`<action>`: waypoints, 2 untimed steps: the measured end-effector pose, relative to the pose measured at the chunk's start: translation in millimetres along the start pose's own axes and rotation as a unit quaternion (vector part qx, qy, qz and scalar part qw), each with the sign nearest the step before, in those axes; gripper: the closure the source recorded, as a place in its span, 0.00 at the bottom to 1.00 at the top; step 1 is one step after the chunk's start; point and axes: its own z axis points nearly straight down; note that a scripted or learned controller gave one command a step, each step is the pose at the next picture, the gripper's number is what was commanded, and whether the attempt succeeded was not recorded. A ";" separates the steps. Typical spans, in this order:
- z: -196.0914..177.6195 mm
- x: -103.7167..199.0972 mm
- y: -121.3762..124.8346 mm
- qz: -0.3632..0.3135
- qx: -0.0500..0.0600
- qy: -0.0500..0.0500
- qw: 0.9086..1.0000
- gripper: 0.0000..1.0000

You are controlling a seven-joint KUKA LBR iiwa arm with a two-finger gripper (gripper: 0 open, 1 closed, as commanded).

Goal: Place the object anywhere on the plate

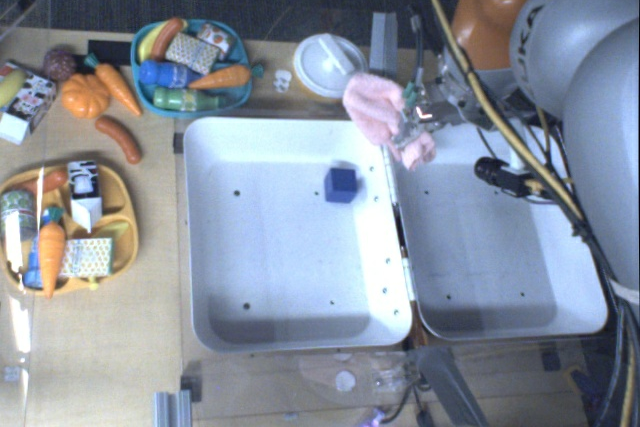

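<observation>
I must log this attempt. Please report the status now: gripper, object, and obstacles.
Gripper over the divide between the bins, pink cloth hanging at it. Grip unconfirmed. Blue cube sits in left bin. White plate beyond the bins.

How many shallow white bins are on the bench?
2. The left shallow white bin holds a small blue cube; the right shallow white bin adjoins it, its upper part under the grey arm.

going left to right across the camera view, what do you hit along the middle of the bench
yellow tray of toy food → left white bin → blue cube → pink cloth → tool → right white bin
</observation>
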 end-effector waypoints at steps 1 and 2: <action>-39.2 1.2 1.7 -0.004 0.000 0.001 1.000 1.00; -32.9 57.3 18.7 -0.205 -0.001 0.001 0.979 1.00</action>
